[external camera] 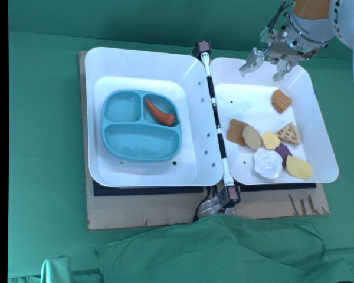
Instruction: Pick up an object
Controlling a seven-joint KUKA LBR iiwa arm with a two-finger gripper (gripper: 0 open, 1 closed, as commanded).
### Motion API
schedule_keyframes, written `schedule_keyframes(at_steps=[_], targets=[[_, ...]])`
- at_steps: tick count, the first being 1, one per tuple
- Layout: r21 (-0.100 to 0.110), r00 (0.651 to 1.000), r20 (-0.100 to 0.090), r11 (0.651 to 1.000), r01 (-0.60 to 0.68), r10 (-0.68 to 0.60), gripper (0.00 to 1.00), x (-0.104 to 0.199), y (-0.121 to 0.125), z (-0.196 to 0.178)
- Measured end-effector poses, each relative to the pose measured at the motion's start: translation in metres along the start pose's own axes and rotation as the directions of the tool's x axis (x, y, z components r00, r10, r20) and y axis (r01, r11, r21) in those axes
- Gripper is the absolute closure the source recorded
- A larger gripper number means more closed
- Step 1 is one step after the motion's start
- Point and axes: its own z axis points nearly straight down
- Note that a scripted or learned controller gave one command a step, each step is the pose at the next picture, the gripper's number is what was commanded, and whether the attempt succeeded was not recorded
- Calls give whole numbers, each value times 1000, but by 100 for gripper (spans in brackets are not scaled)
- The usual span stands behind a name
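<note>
Green-draped bench with two white bins: gripper (266, 63) hovering over right bin's (323, 135) far edge, jaws apart and empty, nearest pick the brown waffle piece (280, 100) just below and slightly right, lying flat.

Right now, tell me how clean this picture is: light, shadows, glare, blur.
Camera view: light is even and soft; the white right bin and left bin look bright but keep their edges. Faint shadows sit under the tool and beside the teal tray. The clear cup blends into the bin. The tool looks slightly soft; the food pieces are small but sharp enough.
</note>
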Motion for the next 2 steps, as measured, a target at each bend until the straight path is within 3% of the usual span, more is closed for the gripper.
schedule_keyframes(at_steps=[1,2], targets=[[0,1000,0,1000,0,0,0,0,0,0],[6,1000,0,1000,0,0,0,1,2,61]])
